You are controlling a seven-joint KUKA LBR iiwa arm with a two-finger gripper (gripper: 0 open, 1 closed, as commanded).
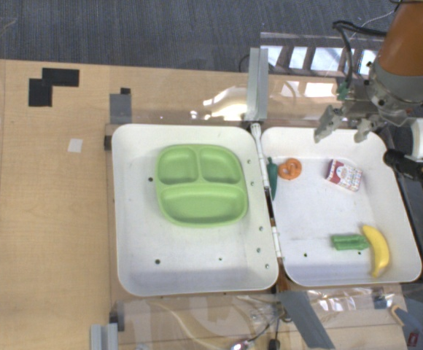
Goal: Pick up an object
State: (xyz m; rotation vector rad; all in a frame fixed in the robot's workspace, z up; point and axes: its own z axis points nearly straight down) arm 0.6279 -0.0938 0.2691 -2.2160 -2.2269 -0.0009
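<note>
We see the claw [344, 129] open and empty above the right bin's [321, 217] far edge. In that bin lie a banana [377, 249] at the near right corner, a green block [349, 242] touching it, and a small carton [343, 174].

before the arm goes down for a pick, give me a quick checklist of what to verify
1. Gripper open: ok, fingers spread, nothing between them.
2. Gripper over right bin: ok, at its far edge.
3. Nearest target free: ok, red and white carton lies alone.
4. Banana clear of neighbours: not ok, green block lies against it.
5. Orange round piece graspable: cannot tell, close to the bin's wall.
6. Green divided plate: ok, in left bin, out of the way.
</note>
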